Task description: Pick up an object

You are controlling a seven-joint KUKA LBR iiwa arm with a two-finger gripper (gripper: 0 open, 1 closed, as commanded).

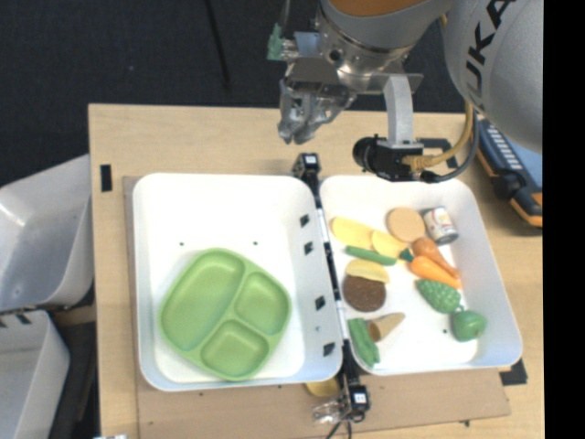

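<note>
Overall, camera view: one slanted look down on the surface (110, 140), taken with the centre divider (322, 254) between the two bins as landmark.
Gripper: the gripper (306, 122) hangs above bare wood, just beyond the divider's far end and a little to its left, outside both bins.
Jaws: blurred and seen end-on; whether they are apart or together, I cannot tell. Nothing is visible between them.
Task's things: toy food lies in the right bin (489, 245), all right of the divider; none is lifted.
Key relation: every candidate lies nearer the camera than the gripper and to the right of the divider, so the coming move probably runs that way and down.
Nearest candidate: the yellow piece (351, 232), close beside the divider, its long axis slanting away from it.
Others: brown disc (364, 293), tan round (404, 223), carrot (431, 268), small can (441, 225), green pieces (439, 294).
Left of divider: left bin (151, 199) holding a green divided plate (226, 312).
In the way: the food is crowded, pieces touching or overlapping; the divider's clips stand close to the yellow piece.
</note>
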